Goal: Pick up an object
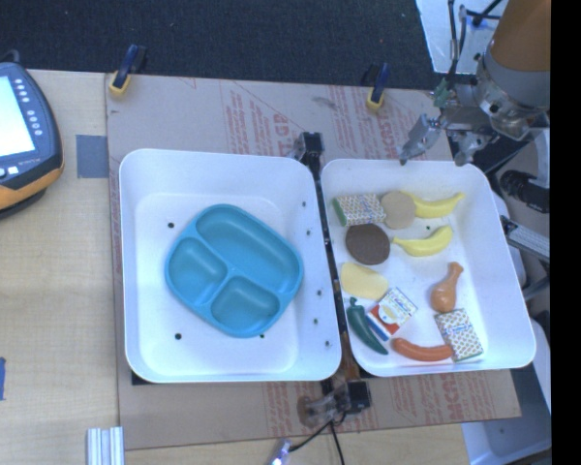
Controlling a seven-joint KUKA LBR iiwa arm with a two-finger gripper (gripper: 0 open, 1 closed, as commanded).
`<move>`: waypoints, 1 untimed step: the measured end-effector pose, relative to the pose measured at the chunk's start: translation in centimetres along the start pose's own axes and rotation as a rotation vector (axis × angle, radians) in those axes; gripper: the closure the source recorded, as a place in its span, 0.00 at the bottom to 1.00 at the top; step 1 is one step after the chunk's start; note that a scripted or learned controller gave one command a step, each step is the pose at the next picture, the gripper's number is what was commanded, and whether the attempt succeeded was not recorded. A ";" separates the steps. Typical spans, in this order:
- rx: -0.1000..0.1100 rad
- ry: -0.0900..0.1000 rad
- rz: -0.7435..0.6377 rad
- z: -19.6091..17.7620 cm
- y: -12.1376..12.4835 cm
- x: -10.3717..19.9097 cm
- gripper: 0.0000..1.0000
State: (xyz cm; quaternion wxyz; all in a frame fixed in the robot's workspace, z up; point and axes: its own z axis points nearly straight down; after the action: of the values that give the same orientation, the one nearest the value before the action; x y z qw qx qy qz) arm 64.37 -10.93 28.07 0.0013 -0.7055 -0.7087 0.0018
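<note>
My gripper (439, 148) hangs over the far rim of the right bin (508, 260), near its back right corner. Its fingers (416, 141) are spread open with nothing between them. Toy food lies in that bin, apart from the gripper: two yellow bananas (436, 204) (424, 243), a brown patty (368, 244), a beige disc (399, 209), a small printed box (360, 208), a yellow cheese wedge (364, 281), a chicken drumstick (447, 287), a little carton (395, 308), a green pickle (366, 325), a sausage (421, 351) and another box (460, 333).
The left bin (136, 260) holds a blue divided plate (234, 270). A teach pendant (10, 134) lies on the bench at far left. Clamps (124, 71) (376, 85) sit on the board's back edge.
</note>
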 end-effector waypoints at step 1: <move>0.005 -0.001 0.000 15.9 -1.0 -6.8 0.00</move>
State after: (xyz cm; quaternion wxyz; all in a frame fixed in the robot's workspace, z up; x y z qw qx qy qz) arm 63.33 -17.75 12.14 0.0026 -0.7056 -0.7086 0.0038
